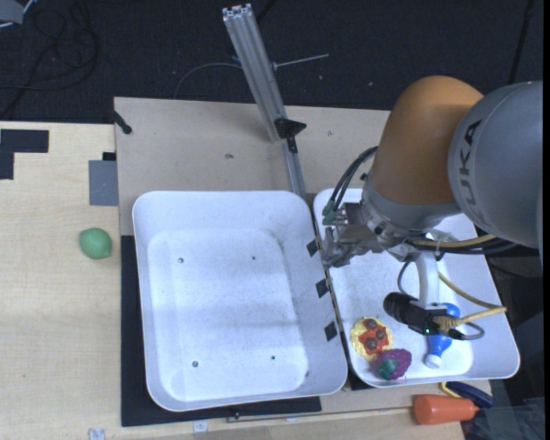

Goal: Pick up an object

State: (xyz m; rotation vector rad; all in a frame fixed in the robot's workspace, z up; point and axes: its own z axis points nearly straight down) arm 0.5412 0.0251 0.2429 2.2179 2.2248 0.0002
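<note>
Pincer (pixel 335 236) over right bin (pixel 495 360), near its left wall; grip state cannot tell. Approach step. Next: descend toward yellow toy (pixel 371 335) and purple toy (pixel 392 364) at bin's front.

My arm's grey shell (pixel 500 159) looking like smooth, slightly glossy plastic; orange band (pixel 426 136) showing satin sheen. Left bin (pixel 160 218) looking like matt white plastic, faintly speckled; right bin (pixel 495 356) same. Bench top (pixel 37 282) appearing as pale wood laminate, smooth. At 12 o'clock, slotted rail (pixel 257 62) gleaming like bare metal. At 9 o'clock, green ball (pixel 96 243) looking matt. At 5 o'clock, orange thing (pixel 445 408) shining like glossy plastic.
</note>
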